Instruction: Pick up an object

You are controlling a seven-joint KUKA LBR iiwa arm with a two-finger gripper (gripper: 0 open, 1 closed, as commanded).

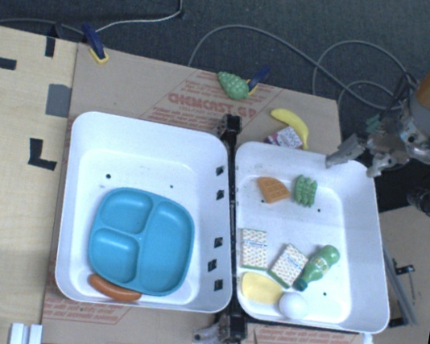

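Observation:
My gripper [358,157] hangs at the back right corner of the right bin [373,200], its two fingers spread open with nothing between them. Inside that bin lie an orange wedge [273,190], a green bumpy piece [304,189], two patterned cracker-like squares [253,247] [290,263], a green bottle [317,266], a yellow slice [260,287] and a white egg [293,305]. The left bin [89,146] holds a blue divided plate [142,240] and an orange sausage [114,289].
Behind the bins on the cardboard lie a banana [291,124], a green toy [233,85], a small wrapped item [288,139] and a blue clamp [96,43]. Cables loop across the dark floor at the back. A black hinge strip [225,210] separates the two bins.

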